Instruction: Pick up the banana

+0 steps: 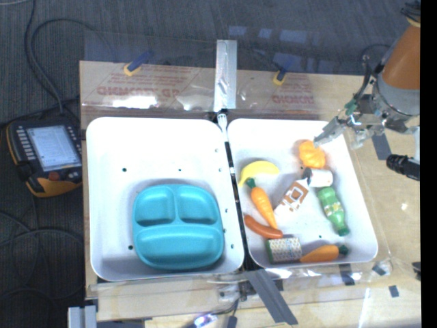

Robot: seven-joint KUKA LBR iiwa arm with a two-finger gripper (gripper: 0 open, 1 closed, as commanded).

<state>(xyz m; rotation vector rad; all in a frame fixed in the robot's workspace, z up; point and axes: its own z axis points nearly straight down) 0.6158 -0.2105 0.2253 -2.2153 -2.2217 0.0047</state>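
The yellow banana [259,170] lies curved at the far left of the right bin [362,203], close to the divider between the bins. My gripper [349,144] hangs over the far right corner of that bin, well to the right of the banana. It is open, with its two fingers spread wide; one fingertip [319,139] points down at an orange fruit [311,154]. Nothing is between the fingers.
The right bin also holds a carrot [263,207] just below the banana, a red sausage [263,227], a small carton [293,197], a green bottle [332,210], a grey can [283,248] and a second carrot [324,253]. A blue divided tray [179,224] sits in the left bin [109,183].
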